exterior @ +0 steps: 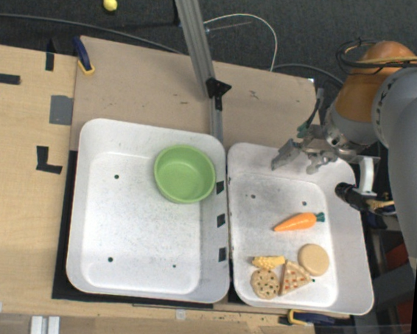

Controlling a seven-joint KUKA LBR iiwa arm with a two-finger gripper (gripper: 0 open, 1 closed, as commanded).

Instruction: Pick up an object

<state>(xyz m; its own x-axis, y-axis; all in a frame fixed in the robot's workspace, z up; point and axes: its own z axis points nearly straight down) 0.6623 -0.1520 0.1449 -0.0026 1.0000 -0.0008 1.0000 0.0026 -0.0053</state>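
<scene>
Toward the middle of the right bin (243, 203): toy carrot (295, 222), lying on its side, tip pointing left. Judged light, rigid, smooth plastic, likely slippery; best gripped across the thick orange body near the green end. Close below: round biscuit (314, 259), cracker pieces (278, 275). Above, at the bin's far rim: gripper (298, 159), fingers spread, empty. Left bin (89, 209): green bowl (185, 173).

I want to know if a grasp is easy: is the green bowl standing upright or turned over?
Upright. The green bowl shows its open hollow and rim facing up, sitting in the left bin near its top right corner.
</scene>
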